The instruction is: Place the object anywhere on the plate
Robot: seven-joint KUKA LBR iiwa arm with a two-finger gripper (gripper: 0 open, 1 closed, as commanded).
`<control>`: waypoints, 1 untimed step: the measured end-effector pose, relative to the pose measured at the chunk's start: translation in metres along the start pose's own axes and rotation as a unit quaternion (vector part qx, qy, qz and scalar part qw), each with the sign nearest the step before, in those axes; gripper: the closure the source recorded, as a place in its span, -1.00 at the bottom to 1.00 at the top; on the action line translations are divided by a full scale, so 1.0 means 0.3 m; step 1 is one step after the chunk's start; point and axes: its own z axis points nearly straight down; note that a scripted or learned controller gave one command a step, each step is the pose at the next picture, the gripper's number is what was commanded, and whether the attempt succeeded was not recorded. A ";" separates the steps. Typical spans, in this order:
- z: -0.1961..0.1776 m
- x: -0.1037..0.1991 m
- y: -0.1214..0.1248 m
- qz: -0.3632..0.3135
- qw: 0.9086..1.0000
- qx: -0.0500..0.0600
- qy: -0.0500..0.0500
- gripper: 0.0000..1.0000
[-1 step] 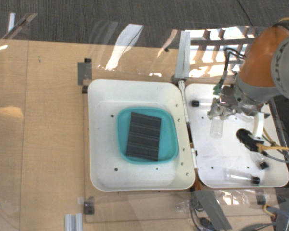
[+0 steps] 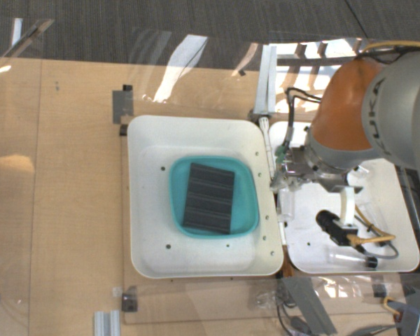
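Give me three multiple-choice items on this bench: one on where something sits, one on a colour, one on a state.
1. Where is the plate?
A. in the left bin
B. in the right bin
C. on the bare bench

2. What colour is the plate?
A. red
B. teal
C. yellow

3. How does the dark ridged block lie?
A. flat on the plate
B. leaning on the bin wall
C. hanging from the arm

Answers:
1 A, the plate sits in the middle of the left bin.
2 B, its rim shows teal around the block.
3 A, the block rests flat within the plate's rim, apart from the arm.
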 end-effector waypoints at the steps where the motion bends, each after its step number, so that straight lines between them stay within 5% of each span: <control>1: 0.000 -0.001 0.000 0.000 1.000 0.000 0.000 -1.00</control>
